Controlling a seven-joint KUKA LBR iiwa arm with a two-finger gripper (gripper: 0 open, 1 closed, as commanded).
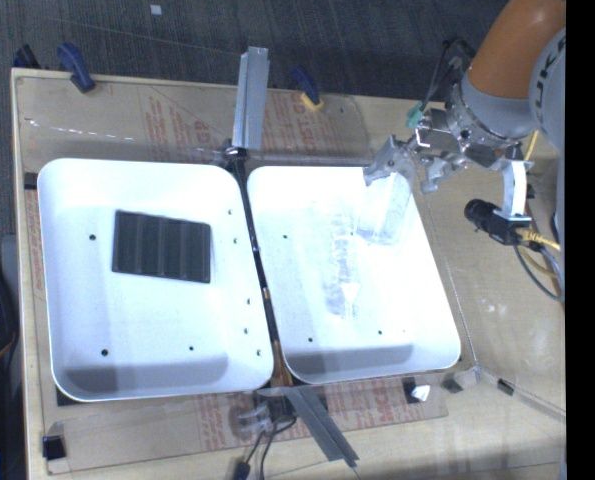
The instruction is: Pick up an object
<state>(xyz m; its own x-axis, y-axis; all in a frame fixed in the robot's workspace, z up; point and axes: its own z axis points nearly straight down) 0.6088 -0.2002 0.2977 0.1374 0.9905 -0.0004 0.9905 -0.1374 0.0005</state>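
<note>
The dark ribbed rectangular object (162, 246) is lying flat in the left bin (67, 353), a little above and left of that bin's middle, well apart from the arm. In the right bin (432, 343) some clear, glassy or plastic pieces (342, 263) are lying, hard to make out against the white floor. The end effector (389, 168) is hanging over the upper right corner of the right bin, and a clear piece (385, 213) is hanging just below it; whether the fingers are gripping it I cannot tell. Blue clamps (75, 68) are sitting along the far edge of the desk (497, 318)
</note>
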